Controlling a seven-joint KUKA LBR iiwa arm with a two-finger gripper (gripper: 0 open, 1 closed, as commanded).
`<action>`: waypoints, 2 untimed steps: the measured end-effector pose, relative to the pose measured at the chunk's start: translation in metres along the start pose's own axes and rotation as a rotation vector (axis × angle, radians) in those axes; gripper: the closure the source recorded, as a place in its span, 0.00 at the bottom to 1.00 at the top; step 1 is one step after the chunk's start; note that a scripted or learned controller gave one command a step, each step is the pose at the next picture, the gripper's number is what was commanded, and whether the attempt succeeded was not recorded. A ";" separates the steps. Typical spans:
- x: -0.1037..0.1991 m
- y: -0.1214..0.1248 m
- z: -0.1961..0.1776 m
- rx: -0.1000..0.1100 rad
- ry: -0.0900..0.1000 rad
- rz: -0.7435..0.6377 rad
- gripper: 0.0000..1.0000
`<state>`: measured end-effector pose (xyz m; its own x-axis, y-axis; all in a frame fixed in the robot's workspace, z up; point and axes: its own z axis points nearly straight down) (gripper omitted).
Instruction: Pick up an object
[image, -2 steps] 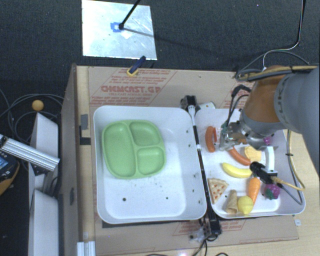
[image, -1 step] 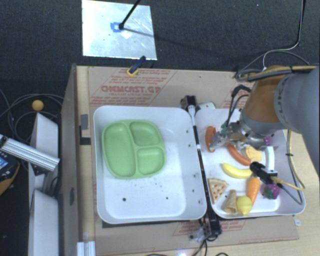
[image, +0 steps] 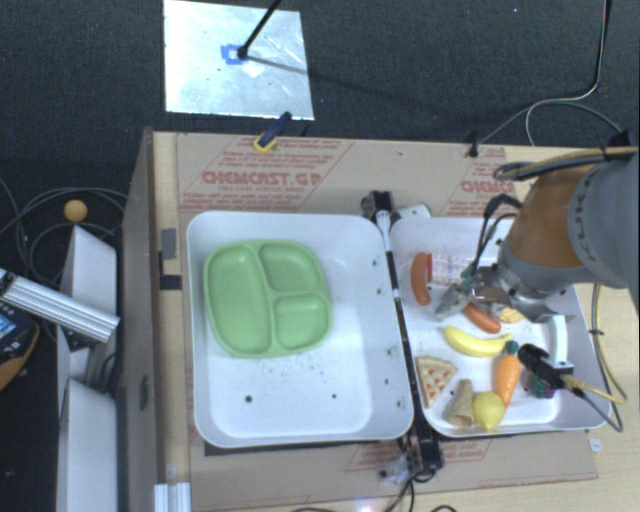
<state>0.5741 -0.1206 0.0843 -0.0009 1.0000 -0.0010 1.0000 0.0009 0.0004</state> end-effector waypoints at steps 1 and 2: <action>0.001 0.001 -0.011 -0.002 0.001 -0.002 1.00; 0.070 -0.010 -0.101 -0.003 0.002 -0.003 1.00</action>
